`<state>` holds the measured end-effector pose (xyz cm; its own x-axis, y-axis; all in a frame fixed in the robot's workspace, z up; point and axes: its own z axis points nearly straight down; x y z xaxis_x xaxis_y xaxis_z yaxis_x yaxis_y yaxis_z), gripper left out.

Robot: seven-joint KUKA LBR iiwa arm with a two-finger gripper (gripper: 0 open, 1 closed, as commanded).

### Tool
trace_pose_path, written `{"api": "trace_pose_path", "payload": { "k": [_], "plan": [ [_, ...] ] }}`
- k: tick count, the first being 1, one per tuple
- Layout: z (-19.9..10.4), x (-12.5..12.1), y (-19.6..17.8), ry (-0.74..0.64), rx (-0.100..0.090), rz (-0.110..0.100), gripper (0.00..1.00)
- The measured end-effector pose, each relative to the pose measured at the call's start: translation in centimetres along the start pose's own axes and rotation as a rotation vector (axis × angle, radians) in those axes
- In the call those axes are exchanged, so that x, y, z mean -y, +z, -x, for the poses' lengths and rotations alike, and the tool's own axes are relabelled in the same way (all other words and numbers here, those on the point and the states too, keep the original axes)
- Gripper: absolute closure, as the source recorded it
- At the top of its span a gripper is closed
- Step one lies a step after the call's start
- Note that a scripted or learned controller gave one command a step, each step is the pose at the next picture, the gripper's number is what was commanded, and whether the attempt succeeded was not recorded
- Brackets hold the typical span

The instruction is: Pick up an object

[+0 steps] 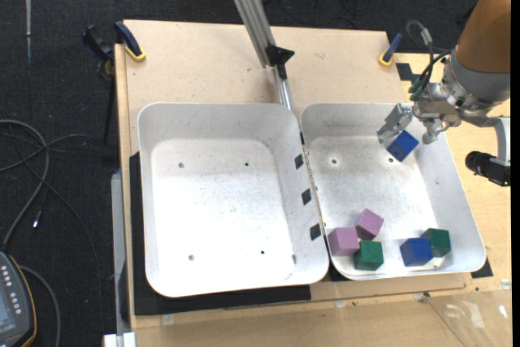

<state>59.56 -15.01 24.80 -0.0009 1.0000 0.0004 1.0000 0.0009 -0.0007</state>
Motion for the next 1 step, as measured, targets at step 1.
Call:
{"api": "trace_pose_path", "payload": {
  "k": [1],
  "plan": [
    [2.71, 5.13, 1.09, 0.006, 0.002, -0.003, 0.0]
  ]
}}
